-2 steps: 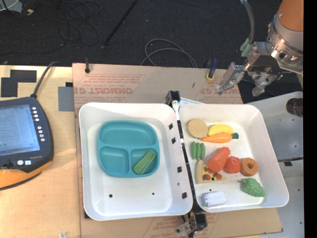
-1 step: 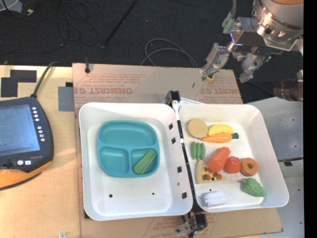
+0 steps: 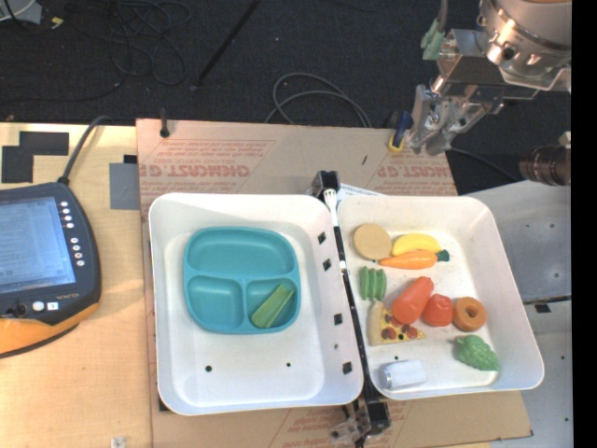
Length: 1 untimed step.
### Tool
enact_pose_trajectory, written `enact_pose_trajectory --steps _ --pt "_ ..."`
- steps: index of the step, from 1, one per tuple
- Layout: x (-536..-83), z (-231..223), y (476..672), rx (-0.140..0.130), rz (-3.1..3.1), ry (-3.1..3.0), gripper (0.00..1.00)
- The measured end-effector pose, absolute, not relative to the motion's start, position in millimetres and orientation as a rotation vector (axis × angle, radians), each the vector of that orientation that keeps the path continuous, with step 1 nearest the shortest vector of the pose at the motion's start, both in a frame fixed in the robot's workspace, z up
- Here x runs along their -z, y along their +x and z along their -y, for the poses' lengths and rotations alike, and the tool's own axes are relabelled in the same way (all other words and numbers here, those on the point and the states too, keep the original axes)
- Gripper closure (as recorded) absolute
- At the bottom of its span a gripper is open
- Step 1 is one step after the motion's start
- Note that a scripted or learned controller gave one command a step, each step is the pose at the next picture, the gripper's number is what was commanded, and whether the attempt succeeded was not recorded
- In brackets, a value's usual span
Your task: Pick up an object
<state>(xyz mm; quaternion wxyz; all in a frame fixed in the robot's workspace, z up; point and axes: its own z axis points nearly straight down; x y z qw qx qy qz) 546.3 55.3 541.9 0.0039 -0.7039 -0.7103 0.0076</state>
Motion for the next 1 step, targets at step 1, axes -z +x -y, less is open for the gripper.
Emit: enact_pose_trajectory --steps 1 --pt "-534.5 -139.9 507.3 -0.013 2.229 -2.205 1.00"
